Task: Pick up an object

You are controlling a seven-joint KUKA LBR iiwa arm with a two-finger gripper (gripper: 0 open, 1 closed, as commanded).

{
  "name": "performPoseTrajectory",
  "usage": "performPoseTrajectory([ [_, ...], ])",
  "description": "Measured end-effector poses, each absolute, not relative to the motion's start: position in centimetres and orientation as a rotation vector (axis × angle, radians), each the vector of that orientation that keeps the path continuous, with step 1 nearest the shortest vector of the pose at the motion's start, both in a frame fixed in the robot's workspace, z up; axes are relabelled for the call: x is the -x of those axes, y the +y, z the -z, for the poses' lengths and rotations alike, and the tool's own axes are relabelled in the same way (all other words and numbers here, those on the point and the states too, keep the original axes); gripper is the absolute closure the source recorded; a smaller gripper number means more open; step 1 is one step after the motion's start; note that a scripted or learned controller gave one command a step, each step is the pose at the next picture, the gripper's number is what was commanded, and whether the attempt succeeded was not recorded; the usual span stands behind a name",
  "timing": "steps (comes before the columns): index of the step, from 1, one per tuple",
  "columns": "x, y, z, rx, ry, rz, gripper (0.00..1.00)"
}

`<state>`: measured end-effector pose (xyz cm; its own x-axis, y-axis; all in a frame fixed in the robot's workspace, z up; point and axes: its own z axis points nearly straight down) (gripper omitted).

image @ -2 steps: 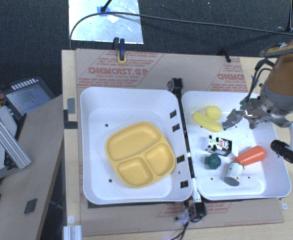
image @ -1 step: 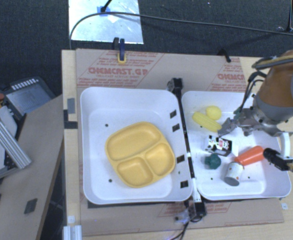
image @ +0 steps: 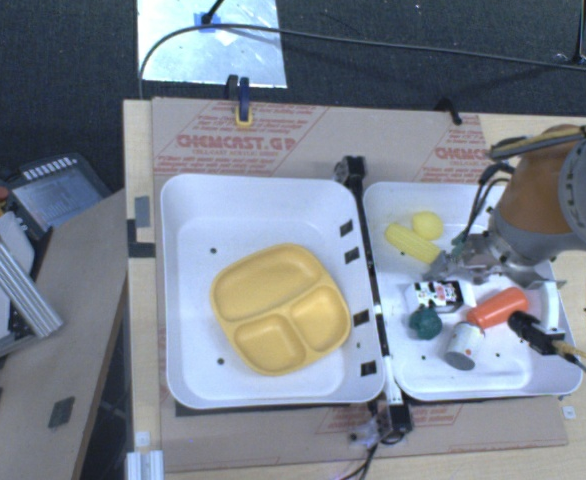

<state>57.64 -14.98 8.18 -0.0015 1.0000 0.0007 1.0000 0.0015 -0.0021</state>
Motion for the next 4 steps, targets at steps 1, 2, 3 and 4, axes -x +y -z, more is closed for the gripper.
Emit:
performPoseTrajectory([
  [1,-57.8,-15.1,-9.6,2.221,-2.226,0.003,1.00],
  [2,-58.8,-14.5,-14.7,2.220,-2.230,0.005,1.00],
  [3,-59.3,-15.3,-19.4,2.222,-2.229,0.005,1.00],
  [4,-59.4,-15.4,-24.5,2.221,-2.230,0.006,1.00],
])
